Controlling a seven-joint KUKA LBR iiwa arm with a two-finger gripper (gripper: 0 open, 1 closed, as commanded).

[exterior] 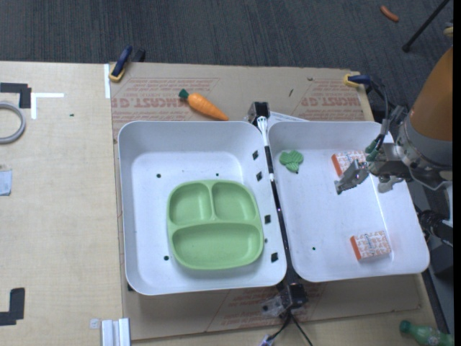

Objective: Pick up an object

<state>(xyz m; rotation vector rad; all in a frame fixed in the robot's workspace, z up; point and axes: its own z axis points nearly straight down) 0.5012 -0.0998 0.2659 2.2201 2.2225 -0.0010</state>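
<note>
My gripper [369, 182] hangs over the right bin [328, 265], reaching in from the right, open with nothing between its fingers. One fingertip [348, 179] is just below and right of an orange-and-white box [346, 161] near the bin's back. A second orange-and-white box [371, 245] lies near the bin's front right corner. A small green leafy piece [292, 160] lies at the back left of the same bin. The grey arm with its orange band [438, 99] covers the bin's right rim.
The left bin [144, 164] holds a green divided plate [215, 224]. A toy carrot [204, 104] lies on the cardboard behind the bins. Clamps [121, 62] pin the cardboard's back corners. A black bracket [258, 112] sits between the bins at the back.
</note>
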